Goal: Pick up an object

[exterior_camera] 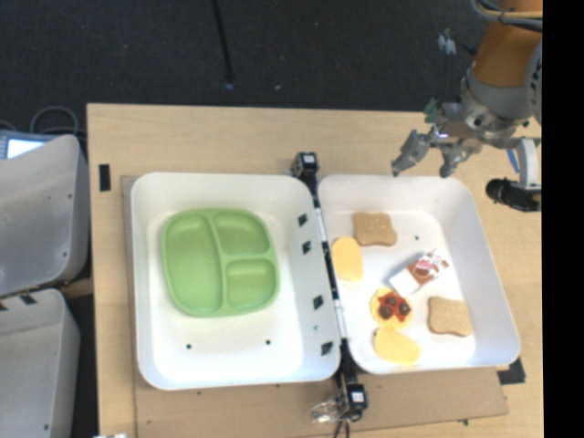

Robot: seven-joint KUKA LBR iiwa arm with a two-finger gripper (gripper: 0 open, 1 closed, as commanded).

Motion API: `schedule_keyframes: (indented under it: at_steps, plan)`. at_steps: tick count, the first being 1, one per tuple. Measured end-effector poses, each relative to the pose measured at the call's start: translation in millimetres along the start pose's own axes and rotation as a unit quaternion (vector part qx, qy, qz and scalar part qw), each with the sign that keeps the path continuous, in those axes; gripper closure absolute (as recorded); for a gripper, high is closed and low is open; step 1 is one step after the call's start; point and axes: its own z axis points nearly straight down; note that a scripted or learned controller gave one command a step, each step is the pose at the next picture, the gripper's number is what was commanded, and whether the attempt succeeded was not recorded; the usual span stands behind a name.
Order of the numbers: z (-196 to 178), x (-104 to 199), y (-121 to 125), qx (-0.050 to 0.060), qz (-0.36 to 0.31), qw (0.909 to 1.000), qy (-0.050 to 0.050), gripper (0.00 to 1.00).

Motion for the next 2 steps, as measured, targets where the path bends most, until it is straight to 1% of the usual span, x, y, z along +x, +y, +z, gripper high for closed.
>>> schedule_keyframes:
  at_steps: [1, 2]
  plan:
    - [-8, 0, 2, -0.006, -0.001, 1.0, -0.001, 0.0]
    - [50, 6, 8, -0.004, -0.003, 1.0, -0.001, 0.0]
